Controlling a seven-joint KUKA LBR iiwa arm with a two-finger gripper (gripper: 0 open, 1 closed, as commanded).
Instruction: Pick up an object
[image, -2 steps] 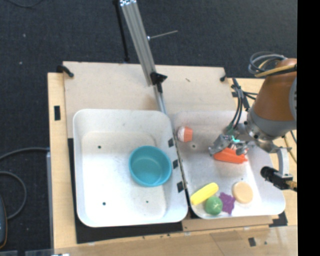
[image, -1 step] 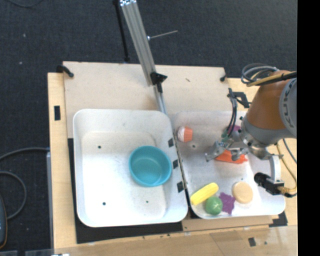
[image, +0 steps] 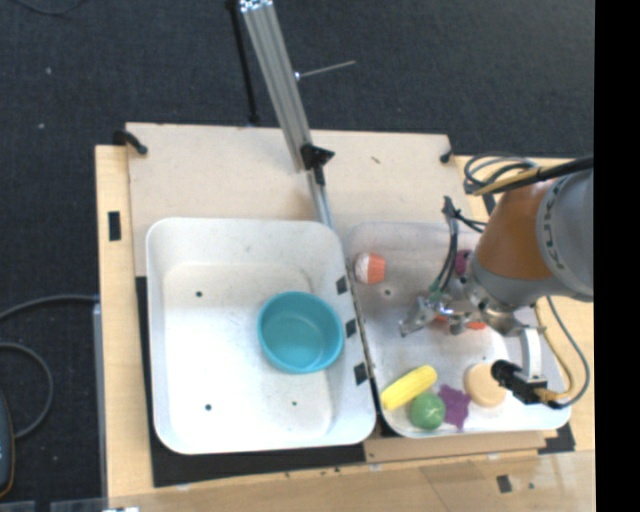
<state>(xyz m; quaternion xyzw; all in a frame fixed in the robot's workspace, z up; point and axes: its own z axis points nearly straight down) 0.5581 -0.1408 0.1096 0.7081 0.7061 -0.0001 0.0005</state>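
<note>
The arm (image: 530, 240) reaches in from three o'clock and hangs over the right bin (image: 400, 240), its gripper (image: 440, 315) low near that bin's middle. That placement suits a program hunting for anything to lift, since most of the objects lie in this bin. Whether the fingers are spread or pressed together cannot be told; the metal parts blur against the white floor, and nothing visibly sits between them.

The candidates cluster at the bin's six o'clock edge: a yellow corn cob (image: 409, 386), with a green ball (image: 427, 411) touching its lower side, a purple piece (image: 456, 405) just beside the ball, and a tan round block (image: 486, 385) toward four o'clock. An orange-and-white ball (image: 371, 267) rests apart at ten o'clock, near the divider. A teal bowl (image: 300, 332) sits alone in the left bin (image: 180, 300). My judgement: the gripper stands clear of all of these, so no pick is yet secured.
</note>
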